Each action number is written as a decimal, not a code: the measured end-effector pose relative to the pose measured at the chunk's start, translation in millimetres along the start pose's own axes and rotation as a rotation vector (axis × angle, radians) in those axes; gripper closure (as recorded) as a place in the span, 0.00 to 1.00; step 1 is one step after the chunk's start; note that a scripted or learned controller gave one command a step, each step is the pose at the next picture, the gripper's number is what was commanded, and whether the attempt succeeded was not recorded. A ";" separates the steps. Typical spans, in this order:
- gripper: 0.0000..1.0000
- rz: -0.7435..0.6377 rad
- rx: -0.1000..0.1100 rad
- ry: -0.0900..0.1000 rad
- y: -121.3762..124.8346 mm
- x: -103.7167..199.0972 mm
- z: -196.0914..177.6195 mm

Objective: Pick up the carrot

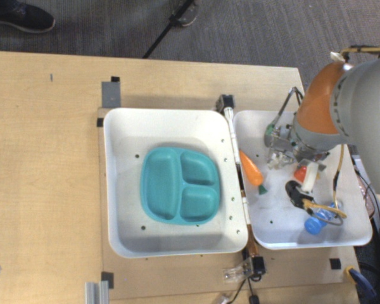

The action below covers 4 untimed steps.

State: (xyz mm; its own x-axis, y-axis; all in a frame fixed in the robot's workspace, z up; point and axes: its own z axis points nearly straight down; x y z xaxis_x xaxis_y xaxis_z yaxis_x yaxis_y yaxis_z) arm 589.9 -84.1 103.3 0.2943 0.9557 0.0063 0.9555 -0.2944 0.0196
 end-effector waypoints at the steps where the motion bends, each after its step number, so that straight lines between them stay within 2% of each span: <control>1: 0.00 0.000 0.000 0.000 -0.1 0.0 0.1; 2: 0.00 -0.333 0.000 -0.002 -20.9 -6.3 11.2; 3: 0.00 0.348 0.012 -0.007 3.9 57.5 -82.1; 4: 0.00 0.764 0.015 -0.012 -83.8 50.5 -82.2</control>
State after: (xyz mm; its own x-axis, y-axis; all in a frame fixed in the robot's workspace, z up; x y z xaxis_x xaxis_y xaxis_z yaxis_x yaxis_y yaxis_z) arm 523.0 -11.2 184.2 0.8735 0.4868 0.0019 0.4868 -0.8735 0.0002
